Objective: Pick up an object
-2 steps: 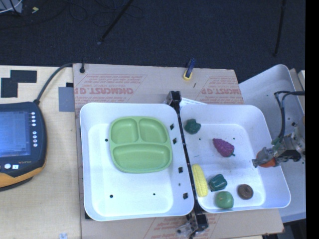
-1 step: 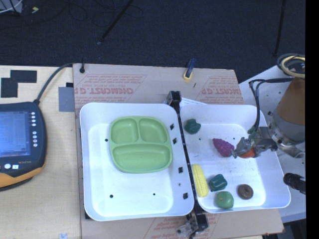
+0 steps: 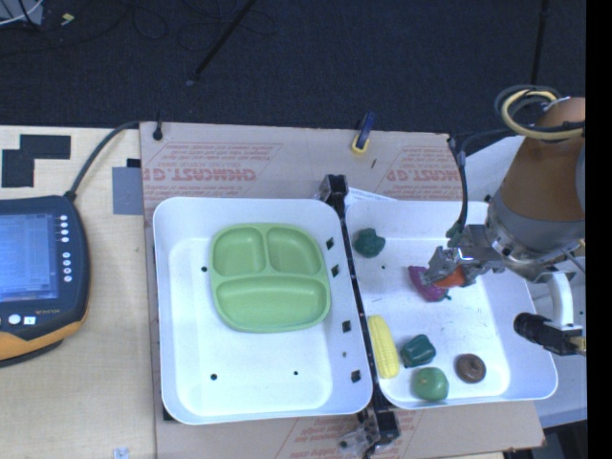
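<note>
Purple and orange toys lay together in the right bin, toward its three o'clock side, and the gripper sat right on top of them; whether its fingers were spread or pinched on anything could not be told, since the fingertips were lost against the orange piece. A clean pick, by judgement, called for the gripper to centre on just one of the two pieces, the purple one being the more exposed at its seven o'clock, and to close across its narrower width before any lift, because two toys touching invite a slipping, half-caught grasp. Around them the bin held a dark green toy at eleven o'clock of the gripper, well apart; a yellow corn cob along the dividing wall at seven o'clock; a teal piece, a green ball and a brown disc toward six o'clock. None crowded the gripper; the bin's far wall at three o'clock lay near the arm. The left bin bore a green divided plate; a teach pendant rested at nine o'clock.
</note>
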You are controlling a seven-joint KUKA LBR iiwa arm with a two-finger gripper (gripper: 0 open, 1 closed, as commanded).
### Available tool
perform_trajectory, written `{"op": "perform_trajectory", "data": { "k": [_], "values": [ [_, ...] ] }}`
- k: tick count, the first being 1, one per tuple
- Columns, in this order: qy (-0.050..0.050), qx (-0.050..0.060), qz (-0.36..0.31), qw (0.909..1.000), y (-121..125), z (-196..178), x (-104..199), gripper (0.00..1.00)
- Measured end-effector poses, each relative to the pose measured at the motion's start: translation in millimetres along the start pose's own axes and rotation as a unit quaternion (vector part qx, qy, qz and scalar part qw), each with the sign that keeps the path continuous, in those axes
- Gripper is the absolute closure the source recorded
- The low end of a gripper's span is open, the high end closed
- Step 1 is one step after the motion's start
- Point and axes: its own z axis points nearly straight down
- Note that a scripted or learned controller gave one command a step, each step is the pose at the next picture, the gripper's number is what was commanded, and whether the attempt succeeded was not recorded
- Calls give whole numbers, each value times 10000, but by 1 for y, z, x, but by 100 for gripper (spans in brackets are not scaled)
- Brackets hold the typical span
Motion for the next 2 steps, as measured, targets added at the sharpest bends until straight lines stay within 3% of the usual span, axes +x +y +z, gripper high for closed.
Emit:
{"op": "perform_trajectory", "data": {
  "k": [2],
  "values": [
    [0,1,-3,10000,56,17,92,100]
  ]
}}
